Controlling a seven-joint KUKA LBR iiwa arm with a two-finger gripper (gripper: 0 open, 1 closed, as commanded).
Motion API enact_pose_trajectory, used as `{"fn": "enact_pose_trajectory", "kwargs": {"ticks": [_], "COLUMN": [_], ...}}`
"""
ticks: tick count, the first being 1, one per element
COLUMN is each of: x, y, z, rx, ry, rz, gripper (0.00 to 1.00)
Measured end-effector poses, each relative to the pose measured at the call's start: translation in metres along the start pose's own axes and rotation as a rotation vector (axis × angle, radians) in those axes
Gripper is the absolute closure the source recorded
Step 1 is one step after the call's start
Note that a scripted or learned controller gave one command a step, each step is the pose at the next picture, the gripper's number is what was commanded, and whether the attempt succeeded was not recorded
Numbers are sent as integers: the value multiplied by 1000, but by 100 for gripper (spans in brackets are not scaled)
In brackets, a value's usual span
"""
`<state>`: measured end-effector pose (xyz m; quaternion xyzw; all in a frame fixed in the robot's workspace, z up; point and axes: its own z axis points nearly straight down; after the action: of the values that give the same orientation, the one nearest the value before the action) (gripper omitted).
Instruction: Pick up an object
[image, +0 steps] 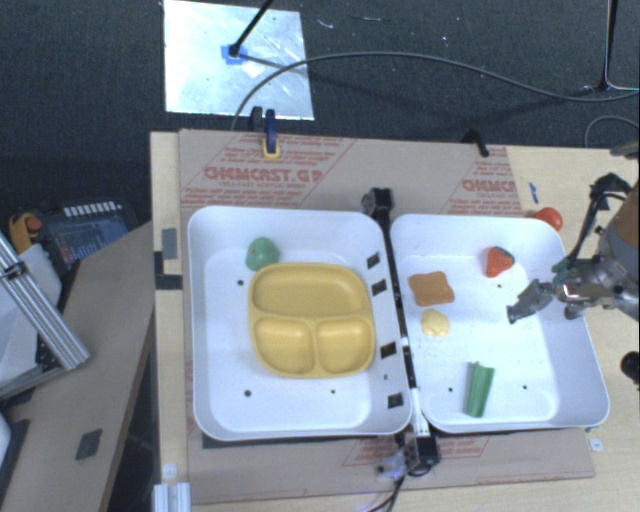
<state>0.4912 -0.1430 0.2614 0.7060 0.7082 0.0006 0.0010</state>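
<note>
Two white bins: left bin (215, 330) has 1 yellow divided tray (310, 318) and 1 green ball (262, 252); right bin (575, 350) has 4 items: red piece (499, 261), brown slice (431, 288), yellow lump (434, 322), green stick (479, 388). Tan tabletop (120, 330) with cardboard sheet, dark carpet at top of frame. Jaws (525, 303) at frame right, over right bin, below the red piece, not touching it; opening can't tell.

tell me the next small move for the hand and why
Probably a short move left and toward the far wall, to bring the hand over the red strawberry-shaped toy. It is the nearest object, the hand sits over bare floor of the right white bin, and nothing is seen between its fingers.
</note>
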Motion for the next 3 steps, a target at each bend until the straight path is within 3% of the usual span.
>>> {"fn": "enact_pose_trajectory", "kwargs": {"ticks": [3], "x": [3], "y": [11], "z": [177], "rx": [7], "ry": [2], "rz": [3], "gripper": [0]}}
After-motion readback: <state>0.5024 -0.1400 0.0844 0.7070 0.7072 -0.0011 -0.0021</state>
